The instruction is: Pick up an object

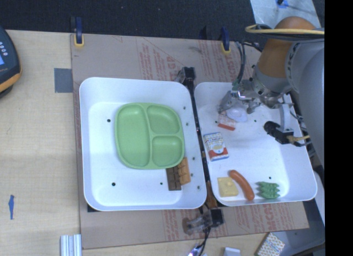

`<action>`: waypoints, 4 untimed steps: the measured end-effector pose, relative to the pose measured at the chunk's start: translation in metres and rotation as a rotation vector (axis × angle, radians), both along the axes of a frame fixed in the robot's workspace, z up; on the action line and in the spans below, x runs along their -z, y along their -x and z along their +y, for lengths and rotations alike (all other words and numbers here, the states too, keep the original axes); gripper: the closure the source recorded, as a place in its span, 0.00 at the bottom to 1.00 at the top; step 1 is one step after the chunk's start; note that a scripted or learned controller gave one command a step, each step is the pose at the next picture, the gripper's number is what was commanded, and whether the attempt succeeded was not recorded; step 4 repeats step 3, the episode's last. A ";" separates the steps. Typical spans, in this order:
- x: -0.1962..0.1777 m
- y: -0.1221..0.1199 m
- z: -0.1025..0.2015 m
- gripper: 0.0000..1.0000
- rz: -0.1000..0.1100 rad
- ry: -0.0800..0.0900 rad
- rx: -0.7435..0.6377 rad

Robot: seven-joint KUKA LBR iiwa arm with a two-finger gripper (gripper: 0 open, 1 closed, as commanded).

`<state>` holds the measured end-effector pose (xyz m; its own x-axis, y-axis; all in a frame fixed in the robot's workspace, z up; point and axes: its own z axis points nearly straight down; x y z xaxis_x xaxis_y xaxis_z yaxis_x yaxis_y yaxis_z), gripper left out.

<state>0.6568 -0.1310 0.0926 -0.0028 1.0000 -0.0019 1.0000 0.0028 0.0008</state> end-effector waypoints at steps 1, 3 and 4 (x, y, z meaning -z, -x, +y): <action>0.001 0.049 0.023 0.00 0.009 -0.003 0.000; -0.011 0.009 0.010 1.00 0.005 -0.001 -0.007; -0.011 0.009 0.010 1.00 0.005 -0.001 -0.007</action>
